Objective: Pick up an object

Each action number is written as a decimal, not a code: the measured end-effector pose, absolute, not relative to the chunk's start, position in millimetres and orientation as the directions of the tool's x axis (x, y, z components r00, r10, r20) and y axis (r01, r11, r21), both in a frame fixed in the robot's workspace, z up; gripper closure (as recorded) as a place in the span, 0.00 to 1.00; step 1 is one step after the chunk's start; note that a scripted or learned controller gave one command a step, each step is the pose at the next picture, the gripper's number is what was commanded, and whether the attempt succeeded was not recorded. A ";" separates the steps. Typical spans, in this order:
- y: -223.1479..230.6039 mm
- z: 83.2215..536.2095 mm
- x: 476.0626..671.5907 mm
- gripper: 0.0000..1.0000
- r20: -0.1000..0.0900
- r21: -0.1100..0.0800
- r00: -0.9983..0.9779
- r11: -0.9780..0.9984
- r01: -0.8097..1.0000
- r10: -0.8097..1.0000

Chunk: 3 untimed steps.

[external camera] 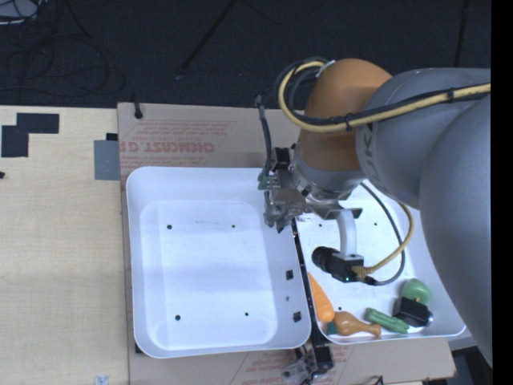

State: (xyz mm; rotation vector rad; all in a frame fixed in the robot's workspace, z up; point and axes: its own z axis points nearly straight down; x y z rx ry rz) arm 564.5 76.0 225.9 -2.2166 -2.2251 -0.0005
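My gripper (277,208) hangs over the divider between the two bins, near the top of the right bin (449,323). Its dark fingers point down and the arm's orange band sits just above them. I see nothing between them. Several objects lie in the right bin's near corner: an orange carrot (321,297), a tan gourd-shaped toy (354,324), a green stick-like piece (388,321), a green round object (416,288) and a black item (414,312). All of them are well below and to the right of the gripper.
The left bin (204,271) is a white tray with small dark dots on its floor. A cardboard sheet (184,139) lies under both bins. The arm's grey body (449,175) covers most of the right bin. A black cable connector (337,263) hangs near the carrot.
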 end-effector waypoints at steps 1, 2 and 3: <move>137.2 181.6 629.0 1.00 0.001 -0.001 -0.004 0.004 1.000 1.000; 185.0 81.7 637.4 1.00 -0.001 -0.004 -0.004 0.004 1.000 1.000; 183.9 87.1 637.7 0.00 -0.002 -0.004 -0.004 0.004 1.000 1.000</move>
